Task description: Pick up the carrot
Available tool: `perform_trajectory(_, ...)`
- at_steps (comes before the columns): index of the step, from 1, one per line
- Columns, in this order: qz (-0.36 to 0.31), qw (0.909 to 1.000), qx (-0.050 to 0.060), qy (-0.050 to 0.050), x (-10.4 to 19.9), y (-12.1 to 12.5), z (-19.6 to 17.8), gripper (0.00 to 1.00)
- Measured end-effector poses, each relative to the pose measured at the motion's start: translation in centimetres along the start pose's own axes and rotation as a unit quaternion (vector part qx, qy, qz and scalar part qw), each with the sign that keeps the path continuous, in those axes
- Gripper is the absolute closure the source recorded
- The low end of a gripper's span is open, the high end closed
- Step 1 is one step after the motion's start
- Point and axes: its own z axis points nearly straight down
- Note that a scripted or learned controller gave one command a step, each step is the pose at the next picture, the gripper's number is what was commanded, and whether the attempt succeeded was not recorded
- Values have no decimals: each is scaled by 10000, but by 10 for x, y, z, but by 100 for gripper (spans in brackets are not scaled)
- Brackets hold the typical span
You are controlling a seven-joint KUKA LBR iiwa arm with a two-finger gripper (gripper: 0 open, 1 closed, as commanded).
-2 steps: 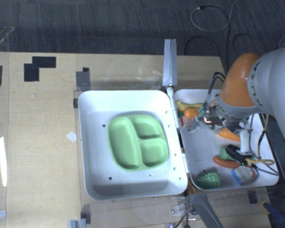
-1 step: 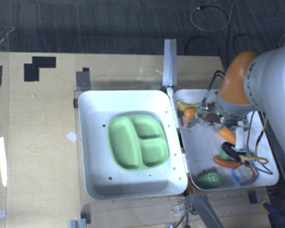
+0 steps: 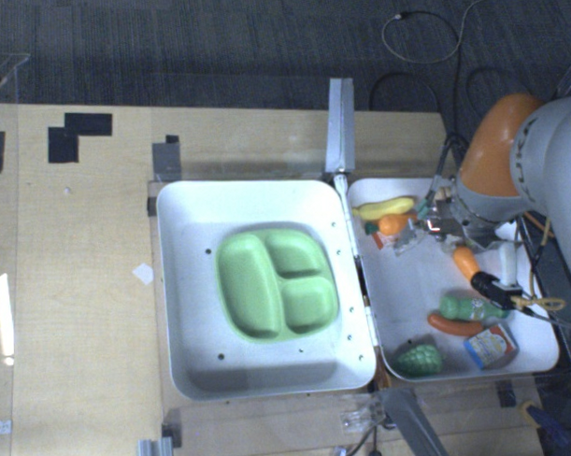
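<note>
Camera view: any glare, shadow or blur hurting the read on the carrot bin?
Camera view: soft overall, small items lack crisp edges. Even light; a grey shadow lies along the near wall of the left bin. The arm hangs over the right bin, covering its far right corner. The carrot reads clearly, while the gripper looks blurred.

The left white bin [image 3: 176, 301] on the desk [image 3: 73, 305] holds a green plate with 3 compartments [image 3: 276, 283]. The right white bin [image 3: 400, 302] holds a yellow banana [image 3: 386, 208], a green bumpy vegetable [image 3: 419, 358] and a blue-labelled can [image 3: 487, 347].
</note>
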Motion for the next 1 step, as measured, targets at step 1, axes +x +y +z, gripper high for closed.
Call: perform_trajectory(1, -82, 9999, 45, 98, -4, 9, 1, 0)
